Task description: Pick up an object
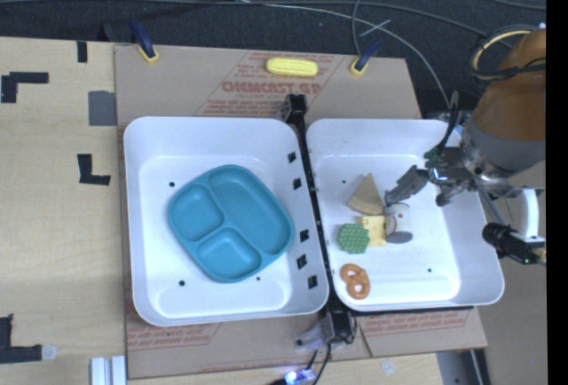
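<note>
Two bins, arm over the right one.
Gripper (397, 194) hovers by the wedge (365, 193), broccoli (353, 238) and pretzel (356, 280); jaw state unclear.

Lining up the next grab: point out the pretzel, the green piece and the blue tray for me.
pretzel (355, 280): camera view, centre of its loops.
green piece (352, 238): camera view, middle of its bumpy top.
blue tray (230, 222): camera view, ridge between its compartments.

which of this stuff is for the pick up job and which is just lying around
For the job:
- claw, over the right bin
- tan wedge
- yellow block
- green knobbly piece
- pretzel
- small grey piece

Lying about:
- blue divided tray in the left bin
- yellow corn cob on the cardboard
</note>
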### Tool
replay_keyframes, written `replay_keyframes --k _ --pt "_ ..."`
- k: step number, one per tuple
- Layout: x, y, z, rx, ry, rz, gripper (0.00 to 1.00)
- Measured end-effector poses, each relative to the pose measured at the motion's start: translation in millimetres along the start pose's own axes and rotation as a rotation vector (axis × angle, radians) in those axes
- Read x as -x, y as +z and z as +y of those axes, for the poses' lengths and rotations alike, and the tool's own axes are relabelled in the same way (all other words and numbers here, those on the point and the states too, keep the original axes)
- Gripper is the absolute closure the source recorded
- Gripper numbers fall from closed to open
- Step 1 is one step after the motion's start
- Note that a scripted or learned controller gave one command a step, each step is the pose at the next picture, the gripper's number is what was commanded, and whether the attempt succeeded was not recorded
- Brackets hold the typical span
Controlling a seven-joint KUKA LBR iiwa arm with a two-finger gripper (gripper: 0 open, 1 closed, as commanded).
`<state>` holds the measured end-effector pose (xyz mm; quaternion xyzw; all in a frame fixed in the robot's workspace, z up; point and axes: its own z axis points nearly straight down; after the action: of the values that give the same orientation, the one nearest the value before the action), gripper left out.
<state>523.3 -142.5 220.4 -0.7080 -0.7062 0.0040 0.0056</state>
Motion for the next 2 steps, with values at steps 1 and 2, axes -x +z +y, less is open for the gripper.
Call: replay_keyframes --k 1,2 --pt "-0.3 -6.0 2.6 0.012 -0.004 -0.002 0.00" --pt "-4.0 58.0 -0.6 0.006 -0.003 -0.001 0.00"
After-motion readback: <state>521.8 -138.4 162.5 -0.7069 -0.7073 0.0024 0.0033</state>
